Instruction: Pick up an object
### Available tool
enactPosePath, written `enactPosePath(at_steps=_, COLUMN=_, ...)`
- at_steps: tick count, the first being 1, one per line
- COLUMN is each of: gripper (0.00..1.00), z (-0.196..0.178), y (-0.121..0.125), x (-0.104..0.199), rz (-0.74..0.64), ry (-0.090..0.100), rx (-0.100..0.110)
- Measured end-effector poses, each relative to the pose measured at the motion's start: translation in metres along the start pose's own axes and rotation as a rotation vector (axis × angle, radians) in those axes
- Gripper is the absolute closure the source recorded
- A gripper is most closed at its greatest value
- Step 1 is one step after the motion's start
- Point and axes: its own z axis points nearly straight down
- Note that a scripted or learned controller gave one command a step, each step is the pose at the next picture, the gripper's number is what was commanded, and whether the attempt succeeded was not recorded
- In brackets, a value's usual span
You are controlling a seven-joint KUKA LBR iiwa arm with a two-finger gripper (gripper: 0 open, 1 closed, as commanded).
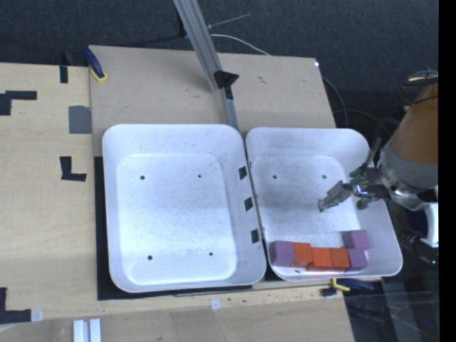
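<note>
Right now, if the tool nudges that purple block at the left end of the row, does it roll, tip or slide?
The purple block looks flat-faced and squat, so it would probably slide, not roll or tip. It lies against the orange block near the right bin's front wall, so a push may jam it or shift its neighbours. It looks rigid.

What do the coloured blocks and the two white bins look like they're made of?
Blocks: probably painted wood or foam; flat purple and orange faces, no shine. Bins: likely moulded plastic; smooth rounded corners, thin rims, grey scuffing across the floors.
</note>
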Motion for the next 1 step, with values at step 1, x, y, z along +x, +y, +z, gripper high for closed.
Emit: enactPosePath(at_steps=1, gripper=0.00, z=-0.0896, y=-0.0105, x=0.0112, rz=-0.001, ry=-0.003, rx=-0.009)
